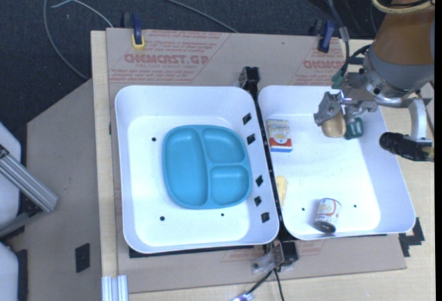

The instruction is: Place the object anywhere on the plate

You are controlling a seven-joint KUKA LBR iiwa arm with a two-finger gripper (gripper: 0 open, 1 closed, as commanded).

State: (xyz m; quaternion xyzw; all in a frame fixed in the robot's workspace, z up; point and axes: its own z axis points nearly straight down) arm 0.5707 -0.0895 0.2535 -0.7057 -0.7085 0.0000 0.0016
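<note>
- the board (207, 51) under the bins has red print on it; reads something like "CHEMCAST GP" along the far edge, repeated near the right clamp but the arm cuts that one off; rest of the print is too small for me to read
- small box (280, 134) in the right bin (373, 175): white with a yellowish picture on top and a red and blue stripe at the near end; can't read any words on it; it's lying flat by the bin's left wall, long axis running far-to-near
- can (326, 215) near the front of the right bin, on its side; white label with some red on it, dark metal end facing the near edge; long axis runs roughly far-to-near, tilted a bit
- little yellow thing (280, 187) right against the divider between the bins; too small to tell what it is
- plate (206, 166) is smooth light blue plastic, rounded corners, three sections; sits in the middle of the left bin (138, 127), well apart from everything else
- both bins are shallow glossy white trays; left one has small black tabs along its right wall
- pincer (336, 119) is over the far part of the right bin; there's a tan roundish lump (334, 128) right at its tip, with a green bit beside it; can't tell if the fingers are apart or clamped on it
- arm (404, 23) is grey with an orange section above the wrist
- blue clamps with yellow tips pin the board to the table at the far edge
</note>
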